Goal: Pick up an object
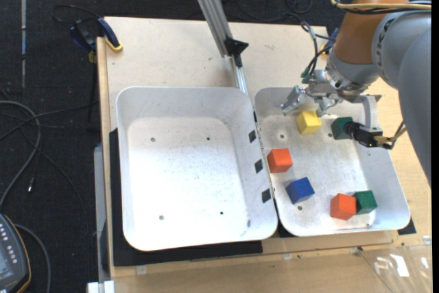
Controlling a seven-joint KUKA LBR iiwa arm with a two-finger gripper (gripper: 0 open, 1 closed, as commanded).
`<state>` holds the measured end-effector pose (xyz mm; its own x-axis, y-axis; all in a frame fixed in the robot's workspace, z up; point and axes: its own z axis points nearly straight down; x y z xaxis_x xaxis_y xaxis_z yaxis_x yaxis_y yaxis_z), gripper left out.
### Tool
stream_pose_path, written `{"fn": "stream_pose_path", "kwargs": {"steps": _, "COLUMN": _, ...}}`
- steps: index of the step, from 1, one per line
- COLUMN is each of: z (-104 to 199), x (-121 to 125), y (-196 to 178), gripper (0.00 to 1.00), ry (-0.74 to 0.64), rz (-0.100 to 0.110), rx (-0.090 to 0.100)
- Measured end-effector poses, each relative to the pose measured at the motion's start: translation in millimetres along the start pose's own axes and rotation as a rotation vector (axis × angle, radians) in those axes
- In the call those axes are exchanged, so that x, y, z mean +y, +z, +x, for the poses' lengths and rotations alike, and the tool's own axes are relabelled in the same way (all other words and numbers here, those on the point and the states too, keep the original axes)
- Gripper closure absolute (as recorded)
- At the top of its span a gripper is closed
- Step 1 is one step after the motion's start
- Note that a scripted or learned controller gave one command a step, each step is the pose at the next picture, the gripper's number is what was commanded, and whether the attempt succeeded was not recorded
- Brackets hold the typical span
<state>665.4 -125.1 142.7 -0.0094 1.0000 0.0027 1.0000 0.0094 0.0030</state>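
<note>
The right bin (384,175) holds several small cubes. A yellow cube (309,122) lies near its back, with a dark green cube (341,127) to its right. An orange cube (279,160) and a blue cube (300,189) sit toward the bin's left side. At the front right, a red-orange cube (343,206) touches a green cube (366,201). My gripper (308,101) hangs at the back of the right bin, just behind and above the yellow cube. Its fingers are spread open and nothing shows between them.
The left bin (137,106) stands beside the right one, with a raised divider between them. A slanted metal pole (209,0) rises from behind the bins. Black cable fittings (367,136) hang off the wrist over the right bin's far side.
</note>
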Motion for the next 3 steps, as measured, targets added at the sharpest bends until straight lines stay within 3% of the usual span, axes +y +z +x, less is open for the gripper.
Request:
{"fn": "stream_pose_path", "kwargs": {"steps": 1, "z": -35, "x": 5, "y": 50, "gripper": 0.0, "ry": 0.012, "rz": 0.004, "rx": -0.004}}
{"fn": "stream_pose_path", "kwargs": {"steps": 2, "z": -34, "x": 6, "y": 36, "gripper": 1.0, "ry": 0.009, "rz": 0.001, "rx": -0.005}}
{"fn": "stream_pose_path", "kwargs": {"steps": 3, "z": 46, "x": 15, "y": -58, "gripper": 1.0, "ry": 0.0, "rz": -0.006, "rx": -0.001}}
